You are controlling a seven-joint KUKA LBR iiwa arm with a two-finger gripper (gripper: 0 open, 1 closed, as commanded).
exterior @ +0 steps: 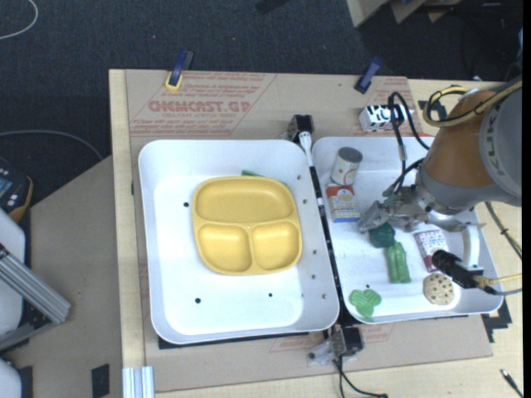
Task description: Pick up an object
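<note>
- Camera view, left bin (pixel 166 247): a yellow divided plate (pixel 246 224) with three compartments lies near the middle of the white floor. A sliver of something green (pixel 251 173) peeks out from behind the plate's far edge.
- Camera view, right bin (pixel 375 268): several small things lie scattered here. A small can (pixel 345 166) with a grey top stands upright near the far wall, and a white carton with red print (pixel 343 202) lies just in front of it.
- A dark green object (pixel 382 236) sits near the middle of the bin, directly under the gripper (pixel 388 214). A lighter green oblong piece (pixel 397 264) lies just in front of it, a leafy green toy (pixel 364 299) rests at the near rim, and a round cookie (pixel 438 288) lies near the near right corner. A small packet with pink print (pixel 430 242) lies beside the arm's wrist.
- The grey arm with its orange band (pixel 455 152) reaches in from the right, its gripper low over the right bin. The gripper's metal fingers (pixel 375 216) sit just above or against the dark green object; whether they are spread or pressed together cannot be told, nor whether the object is between them.
- A black-and-white die (pixel 378 116) sits on the bench (pixel 133 139) beyond the right bin.
</note>
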